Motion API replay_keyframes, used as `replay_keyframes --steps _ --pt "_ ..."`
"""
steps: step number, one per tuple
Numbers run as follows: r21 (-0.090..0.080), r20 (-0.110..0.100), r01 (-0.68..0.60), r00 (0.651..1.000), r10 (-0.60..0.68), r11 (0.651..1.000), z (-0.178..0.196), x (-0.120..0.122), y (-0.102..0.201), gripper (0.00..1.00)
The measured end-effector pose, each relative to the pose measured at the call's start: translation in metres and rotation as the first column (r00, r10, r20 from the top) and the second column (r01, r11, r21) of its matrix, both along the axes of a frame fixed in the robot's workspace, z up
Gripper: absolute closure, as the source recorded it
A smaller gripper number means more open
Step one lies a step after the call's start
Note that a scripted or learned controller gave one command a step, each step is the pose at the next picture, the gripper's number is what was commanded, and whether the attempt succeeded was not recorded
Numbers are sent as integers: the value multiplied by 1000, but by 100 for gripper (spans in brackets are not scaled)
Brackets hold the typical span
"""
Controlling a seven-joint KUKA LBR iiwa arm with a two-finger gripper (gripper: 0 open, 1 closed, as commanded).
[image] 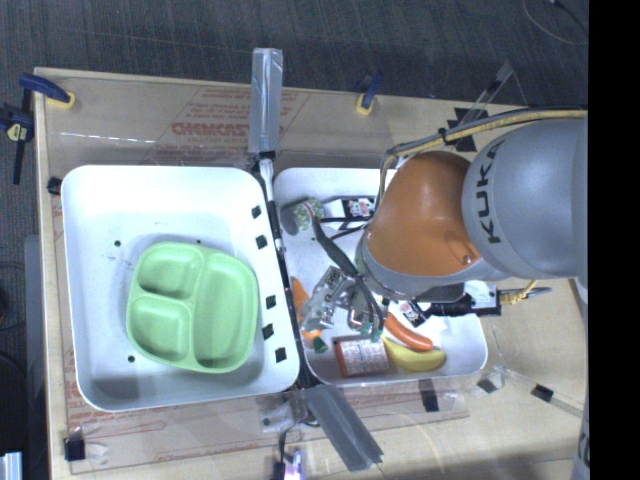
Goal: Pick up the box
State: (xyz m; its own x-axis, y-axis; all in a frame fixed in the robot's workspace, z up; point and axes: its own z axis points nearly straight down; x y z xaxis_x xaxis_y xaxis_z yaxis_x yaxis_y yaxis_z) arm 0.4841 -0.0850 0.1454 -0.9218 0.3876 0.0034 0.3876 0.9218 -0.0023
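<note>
Looming largest in your view is the grey arm [530,193] with its orange band [420,223], reaching in from the right and hanging over the right-hand white bin [470,363]. Below the band, the jaws [338,306] point down and to the left into the clutter near the bin's left wall. You cannot tell from this angle whether they are open or closed, and nothing can be seen lifted clear of the bin.

Just below the jaws, near the bin's front wall, lies a small reddish-brown box [362,357] with a pale label, resting flat on the bin floor. This seems the likeliest task object, though it is small and partly blurred. Touching its right side is a yellow banana [420,358], with a red piece [412,334] just above that. An orange piece [299,295] lies by the left wall, and small wrapped items [318,210] sit toward the back.

Beside all this, the left bin [90,268] carries a green divided plate [193,308].

Judging progress: the arm appears to be positioned over the target area, but the box looks unlifted. Descending onto it, closing, and raising it all seem left to do.
</note>
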Motion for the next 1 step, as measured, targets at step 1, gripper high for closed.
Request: replay_keyframes --steps 1 --pt "4 0 70 998 -70 998 -55 3 -117 100"
